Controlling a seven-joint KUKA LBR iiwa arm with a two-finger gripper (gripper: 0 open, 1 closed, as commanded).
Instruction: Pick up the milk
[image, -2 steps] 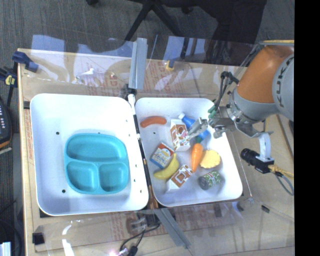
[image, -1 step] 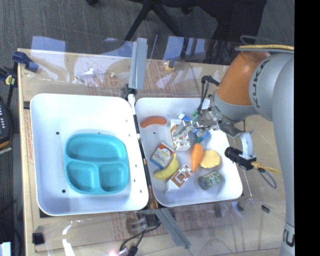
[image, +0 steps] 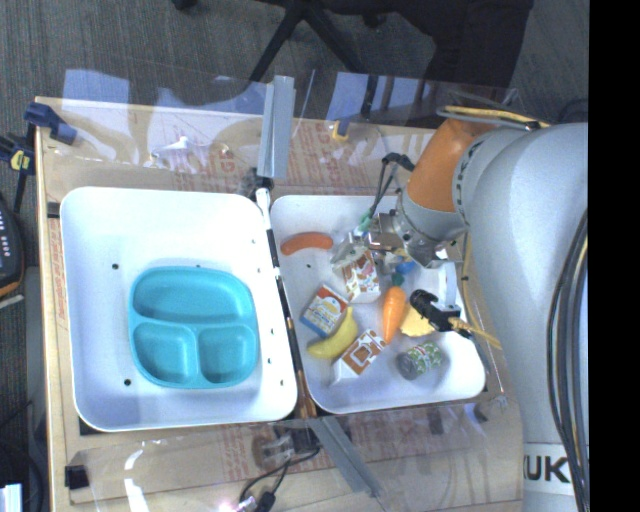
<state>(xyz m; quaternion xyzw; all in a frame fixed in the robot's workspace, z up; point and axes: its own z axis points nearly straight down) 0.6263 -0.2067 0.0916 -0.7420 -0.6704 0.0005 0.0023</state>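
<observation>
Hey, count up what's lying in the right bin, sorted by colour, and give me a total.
Orange or red: 2, the sausage and the carrot
Yellow: 2, the banana and the yellow wedge
Printed cartons: 3
Grey-green: 1, the can
Total: 8

- We cannot tell how the claw (image: 372, 240) is set; it is small, dark and tangled with the clutter under the wrist.
- The milk carton (image: 358, 274) lies partly under the claw, so we see only part of its top and its print is too small to read.
- The arm (image: 520, 260) covers the right bin's (image: 300, 215) far right wall and corner.
- A blue thing (image: 403, 270) beside the carrot (image: 392, 312) is mostly hidden; we cannot name it.
- The grey-green lump (image: 420, 360) is too blurred to identify.
- The bench (image: 150, 150) runs out under the arm on the right.
</observation>
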